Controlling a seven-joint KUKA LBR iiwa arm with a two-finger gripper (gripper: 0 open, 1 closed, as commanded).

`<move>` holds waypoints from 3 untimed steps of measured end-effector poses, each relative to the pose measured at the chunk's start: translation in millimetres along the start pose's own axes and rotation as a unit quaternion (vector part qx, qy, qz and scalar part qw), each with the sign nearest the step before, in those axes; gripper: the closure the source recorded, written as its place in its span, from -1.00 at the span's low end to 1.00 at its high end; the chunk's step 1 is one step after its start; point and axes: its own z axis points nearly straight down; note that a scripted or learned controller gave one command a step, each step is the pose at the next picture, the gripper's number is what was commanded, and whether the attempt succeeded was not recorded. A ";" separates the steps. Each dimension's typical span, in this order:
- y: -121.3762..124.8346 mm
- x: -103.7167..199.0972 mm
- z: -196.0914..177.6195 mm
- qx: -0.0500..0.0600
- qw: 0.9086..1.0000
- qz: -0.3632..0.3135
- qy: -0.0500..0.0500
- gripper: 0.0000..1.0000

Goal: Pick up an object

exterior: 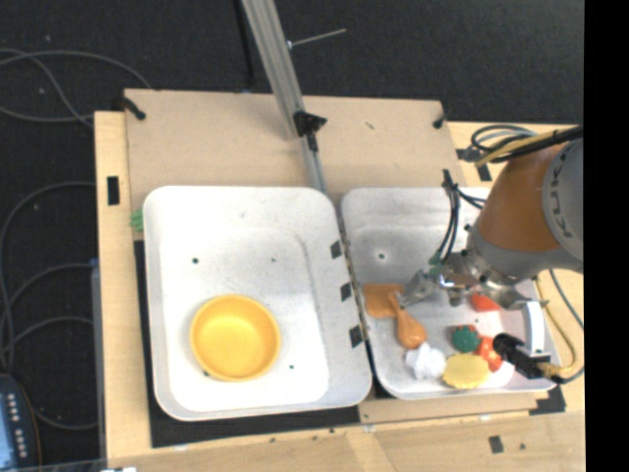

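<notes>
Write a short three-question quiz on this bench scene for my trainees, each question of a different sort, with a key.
1. True or false: the yellow bowl lies in the right bin.
2. Which lies nearest the gripper? A) yellow bowl B) orange drumstick-shaped toy C) white toy
3. Fill in: the arm hangs over the ___ bin.

Key: 1 false; 2 B; 3 right.

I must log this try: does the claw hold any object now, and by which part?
It cannot be told. The claw hangs over the right bin, near the orange toy, and no object shows between its tips.
</notes>
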 end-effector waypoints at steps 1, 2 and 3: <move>2.6 -0.6 -14.4 -0.005 1.000 0.003 0.000 1.00; 9.2 6.5 -72.6 -0.007 1.000 -0.002 -0.001 1.00; 10.6 5.4 -103.5 -0.005 1.000 -0.002 0.000 1.00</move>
